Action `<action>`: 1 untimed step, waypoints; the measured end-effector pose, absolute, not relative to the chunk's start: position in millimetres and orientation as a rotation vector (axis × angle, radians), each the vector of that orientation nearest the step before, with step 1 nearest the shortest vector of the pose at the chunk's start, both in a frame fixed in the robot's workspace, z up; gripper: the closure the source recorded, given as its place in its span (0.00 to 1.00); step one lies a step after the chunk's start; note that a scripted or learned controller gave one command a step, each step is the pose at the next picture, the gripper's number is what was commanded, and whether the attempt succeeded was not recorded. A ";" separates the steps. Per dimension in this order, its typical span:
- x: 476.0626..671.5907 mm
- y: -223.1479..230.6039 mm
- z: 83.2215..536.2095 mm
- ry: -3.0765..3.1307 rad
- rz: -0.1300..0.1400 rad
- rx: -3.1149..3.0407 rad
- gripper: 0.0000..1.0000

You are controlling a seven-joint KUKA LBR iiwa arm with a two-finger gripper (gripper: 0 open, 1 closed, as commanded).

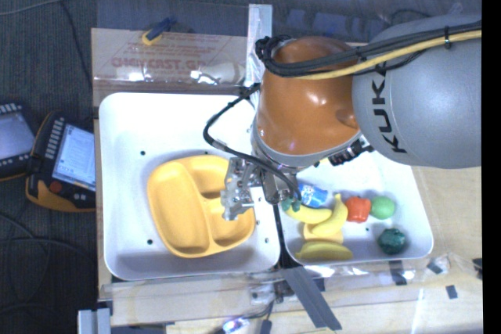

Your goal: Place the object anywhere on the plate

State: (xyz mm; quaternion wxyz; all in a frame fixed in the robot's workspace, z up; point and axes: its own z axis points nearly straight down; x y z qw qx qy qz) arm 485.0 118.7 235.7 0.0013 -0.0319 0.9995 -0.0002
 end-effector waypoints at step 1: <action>499.9 67.6 183.4 3.114 -0.001 -0.421 1.00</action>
